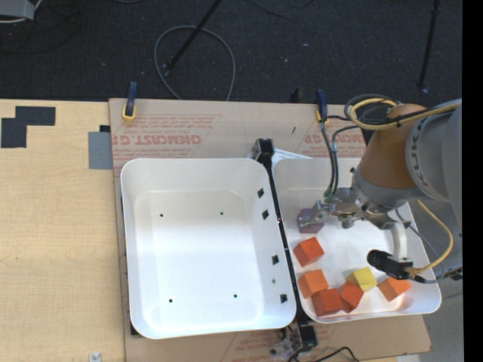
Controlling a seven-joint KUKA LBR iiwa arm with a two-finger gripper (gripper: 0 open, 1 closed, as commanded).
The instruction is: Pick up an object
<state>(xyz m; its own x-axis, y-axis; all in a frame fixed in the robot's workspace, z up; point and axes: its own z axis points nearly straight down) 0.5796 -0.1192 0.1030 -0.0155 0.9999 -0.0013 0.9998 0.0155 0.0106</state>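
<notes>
The left bin [198, 243] is the largest thing on the bench, and the right bin [302, 176] lies against it at its three o'clock side. The grey arm [423, 153] reaches in from three o'clock over the right bin — its gripper [321, 216] hangs low at the bin's middle, and whether its tips are spread or pressed together cannot be told. An orange block [308, 250] lies just at six o'clock of the gripper. Further toward six o'clock sit more orange blocks [313, 282], [327, 302], [350, 296] and [393, 287] — with a small yellow block [364, 278] among them.
</notes>
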